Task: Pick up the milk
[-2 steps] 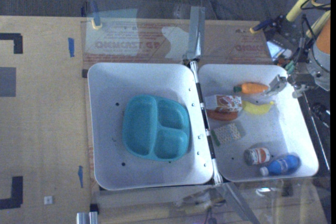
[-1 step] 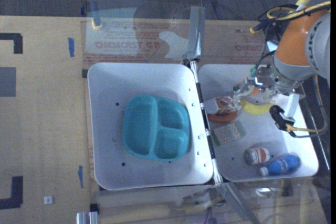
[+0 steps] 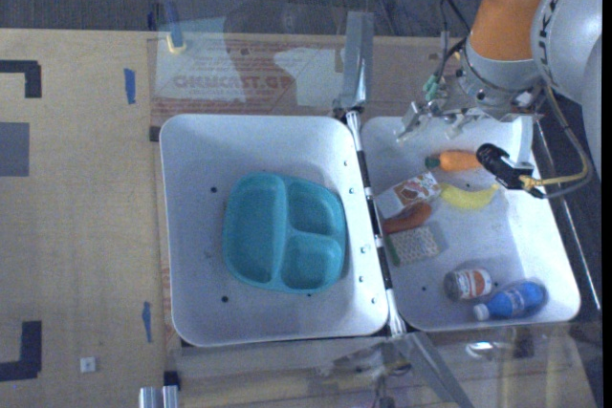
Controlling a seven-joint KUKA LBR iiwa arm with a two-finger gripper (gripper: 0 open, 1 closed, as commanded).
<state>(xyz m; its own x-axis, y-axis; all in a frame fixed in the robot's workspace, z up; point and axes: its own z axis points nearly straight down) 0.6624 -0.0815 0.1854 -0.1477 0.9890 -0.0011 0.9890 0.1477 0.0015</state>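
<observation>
The milk [image 3: 413,193] is a small white carton with a red-brown label, lying near the left wall of the right bin [image 3: 559,263], about mid-depth. My gripper [image 3: 442,120] hangs over the back of that bin, beyond the milk and slightly to its right. Its fingers stand apart, open, and nothing is between them. The grey arm with its orange band reaches in from the upper right.
Around the milk lie a carrot [image 3: 459,161], a banana [image 3: 470,198], a sausage [image 3: 405,218] and a mesh-patterned pad [image 3: 416,246]. A can [image 3: 468,283] and a blue bottle [image 3: 512,300] sit at the front. The left bin [image 3: 191,158] holds a teal divided plate [image 3: 284,231].
</observation>
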